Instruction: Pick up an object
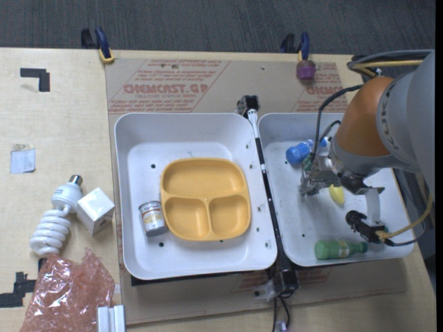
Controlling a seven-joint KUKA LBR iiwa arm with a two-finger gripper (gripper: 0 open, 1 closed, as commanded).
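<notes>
A wooden bench [62,130] seen from above carries two shallow white bins side by side. The left bin [131,137] holds a yellow divided plate [205,198] at its middle, with a small tin can [151,218] lying just beside the plate's left edge.

The right bin [291,237] sits toward the bench's right edge. In it, a blue object [298,153] lies near the bin's far left part, a yellow object [336,194] lies near its middle, and a green bottle [339,248] lies on its side along the near edge.

A grey robot arm [401,116] with an orange band enters from the right and bends down over the right bin. Its tool [313,184] is low in the bin, between the blue object and the yellow object, just beside the yellow one. Whether the tool is apart or together cannot be told from this angle, and nothing is visibly held in it.

On the bare bench toward the left edge lie a white spiral light bulb [54,220], a small white box [95,209] touching it, and crumpled pink wrap [66,292] at the near left corner. A small purple object [306,68] sits near the far edge.
</notes>
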